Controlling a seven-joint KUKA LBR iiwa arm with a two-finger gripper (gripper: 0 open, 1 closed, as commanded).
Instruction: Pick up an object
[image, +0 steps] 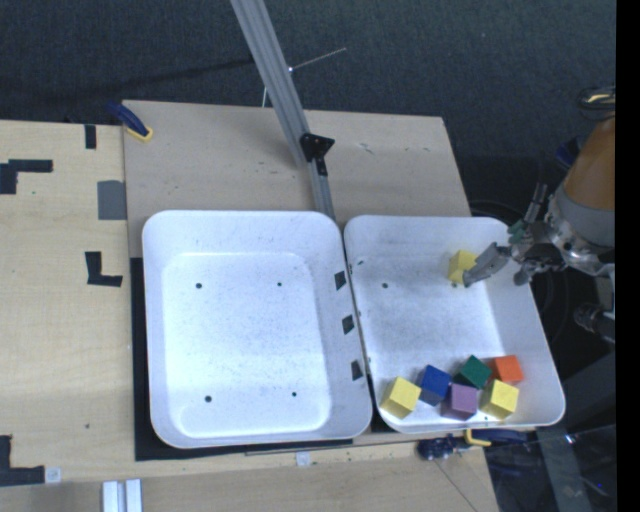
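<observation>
Gripper touches a yellow block in the right bin.

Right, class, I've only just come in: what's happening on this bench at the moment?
A robot arm reaches in from the right, its gripper low over the right bin, right beside a lone yellow block near the bin's far side. Whether it has gripped that block is unclear. Six more coloured blocks sit clustered at the near edge. The left bin sits alongside.

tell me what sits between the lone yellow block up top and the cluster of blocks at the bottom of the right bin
Nothing: in the camera view, bare white bin floor separates the yellow block from the cluster.
</observation>
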